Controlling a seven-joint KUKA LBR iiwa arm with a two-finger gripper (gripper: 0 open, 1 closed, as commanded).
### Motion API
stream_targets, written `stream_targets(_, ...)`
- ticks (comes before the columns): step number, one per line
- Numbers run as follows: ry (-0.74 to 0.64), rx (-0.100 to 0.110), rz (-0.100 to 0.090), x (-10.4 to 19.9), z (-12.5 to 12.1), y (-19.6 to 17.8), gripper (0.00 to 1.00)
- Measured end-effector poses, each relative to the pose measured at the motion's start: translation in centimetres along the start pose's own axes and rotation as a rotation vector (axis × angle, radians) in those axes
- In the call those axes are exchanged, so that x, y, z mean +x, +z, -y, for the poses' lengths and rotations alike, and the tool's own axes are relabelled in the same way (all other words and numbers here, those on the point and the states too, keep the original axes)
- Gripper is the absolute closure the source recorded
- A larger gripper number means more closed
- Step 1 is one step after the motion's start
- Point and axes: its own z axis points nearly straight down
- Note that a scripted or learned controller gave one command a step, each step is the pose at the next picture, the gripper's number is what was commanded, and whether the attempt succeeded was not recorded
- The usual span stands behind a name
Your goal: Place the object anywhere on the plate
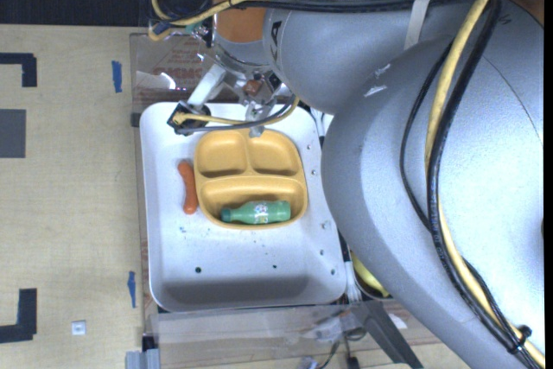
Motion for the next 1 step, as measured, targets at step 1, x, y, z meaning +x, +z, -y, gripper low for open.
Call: stream_targets(1,0.106,0.003,0.002,-4.26,4.89,-5.63,0.00)
